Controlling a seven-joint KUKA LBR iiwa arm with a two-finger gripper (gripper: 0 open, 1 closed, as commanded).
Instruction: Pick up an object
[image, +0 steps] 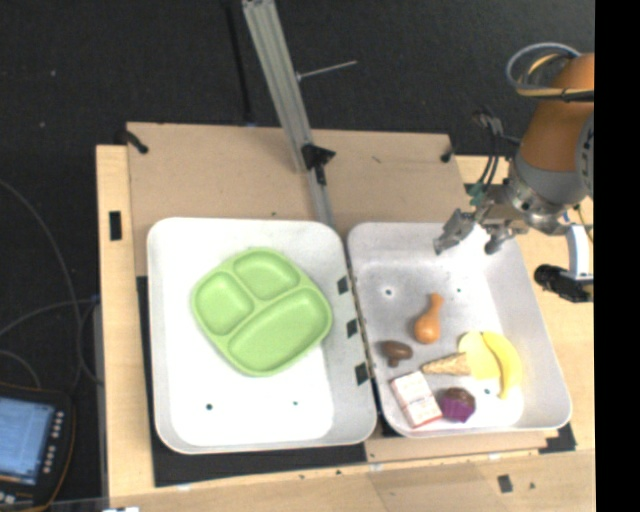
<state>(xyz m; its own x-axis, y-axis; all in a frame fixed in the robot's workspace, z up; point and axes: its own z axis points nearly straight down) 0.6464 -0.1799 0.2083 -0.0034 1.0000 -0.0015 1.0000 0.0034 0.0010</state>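
Observation:
My gripper (468, 238) hangs over the far right corner of the right bin (400, 262), fingers spread apart and open, with nothing between them. Below it in that bin lie an orange drumstick-shaped toy (430, 319), a brown oval piece (397, 351), an ice-cream cone (446, 366), a yellow banana (502, 361), a red-and-white box (415, 398) and a purple piece (457, 404). All of them rest on the bin floor, well apart from the gripper.
The left bin (185, 400) holds a green divided plate (262, 310). A slanted metal pole (290, 110) rises from between the bins at the back. The bare wooden bench (220, 170) lies behind both bins.

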